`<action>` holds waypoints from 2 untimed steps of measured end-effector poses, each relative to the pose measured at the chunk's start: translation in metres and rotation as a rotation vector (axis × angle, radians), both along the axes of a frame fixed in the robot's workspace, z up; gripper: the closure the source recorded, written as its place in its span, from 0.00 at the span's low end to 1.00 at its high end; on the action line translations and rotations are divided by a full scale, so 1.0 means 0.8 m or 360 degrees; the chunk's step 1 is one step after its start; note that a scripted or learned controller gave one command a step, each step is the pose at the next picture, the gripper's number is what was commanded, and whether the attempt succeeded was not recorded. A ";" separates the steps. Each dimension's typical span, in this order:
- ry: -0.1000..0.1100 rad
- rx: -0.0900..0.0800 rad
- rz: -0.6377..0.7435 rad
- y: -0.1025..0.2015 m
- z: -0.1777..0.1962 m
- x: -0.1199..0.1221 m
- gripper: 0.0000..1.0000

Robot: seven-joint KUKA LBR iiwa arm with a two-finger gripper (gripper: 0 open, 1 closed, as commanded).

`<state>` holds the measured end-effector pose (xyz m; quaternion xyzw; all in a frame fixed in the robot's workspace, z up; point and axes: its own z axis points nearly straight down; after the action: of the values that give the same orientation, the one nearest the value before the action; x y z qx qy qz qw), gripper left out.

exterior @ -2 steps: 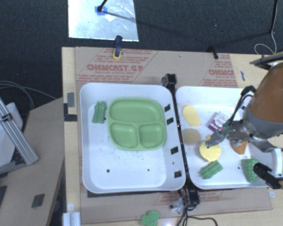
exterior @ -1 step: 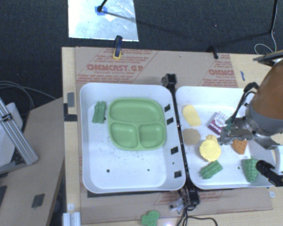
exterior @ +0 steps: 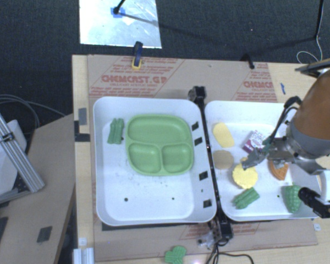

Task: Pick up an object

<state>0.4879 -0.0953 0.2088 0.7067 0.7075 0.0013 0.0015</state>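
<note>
- Counter front edge: small green toy piece (exterior: 176, 253) lying outside the bins.
- Right bin (exterior: 231, 210): green ridged piece (exterior: 246, 197) nearest, yellow round piece (exterior: 245, 176) just behind it, tan disc (exterior: 224, 159) and yellow oblong (exterior: 223, 135) farther back.
- Hand (exterior: 254, 158) sits low over the yellow round piece; can't tell its state.
- Left bin (exterior: 107, 202): green divided plate (exterior: 158, 144), green strip (exterior: 116, 131) beside it.

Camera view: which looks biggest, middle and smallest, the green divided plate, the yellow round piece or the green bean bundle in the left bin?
Largest to smallest, as they look:
1. Green divided plate, by far.
2. Yellow round piece and green bean bundle look too alike to rank.
</note>
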 end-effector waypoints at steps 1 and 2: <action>-0.0005 0.0000 0.0005 0.000 0.014 0.002 1.00; -0.0004 0.0000 0.0002 0.000 0.013 0.001 0.00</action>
<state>0.4891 -0.0953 0.2193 0.7062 0.7080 0.0023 0.0025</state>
